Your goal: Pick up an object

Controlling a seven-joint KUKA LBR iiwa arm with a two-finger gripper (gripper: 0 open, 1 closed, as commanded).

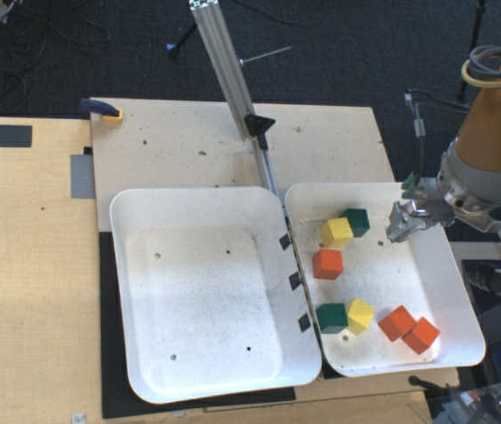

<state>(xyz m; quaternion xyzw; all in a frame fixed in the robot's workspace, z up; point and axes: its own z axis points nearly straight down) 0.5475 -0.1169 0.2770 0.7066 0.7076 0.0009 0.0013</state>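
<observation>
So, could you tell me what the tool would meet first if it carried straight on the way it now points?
The tool points left and down into the right bin. The first thing in that line looks like the upper green cube, touching the yellow cube, though depth is unclear.

Seven blocks (328, 263) in right bin (462, 325), left bin (126, 237) beside it

Grey arm with an orange band

The arm (478, 162) has a broad orange section over a rounded grey wrist; its metal gripper (403, 222) is silvery with dark fittings, and a pale looped cable (487, 64) sits at the top
</observation>
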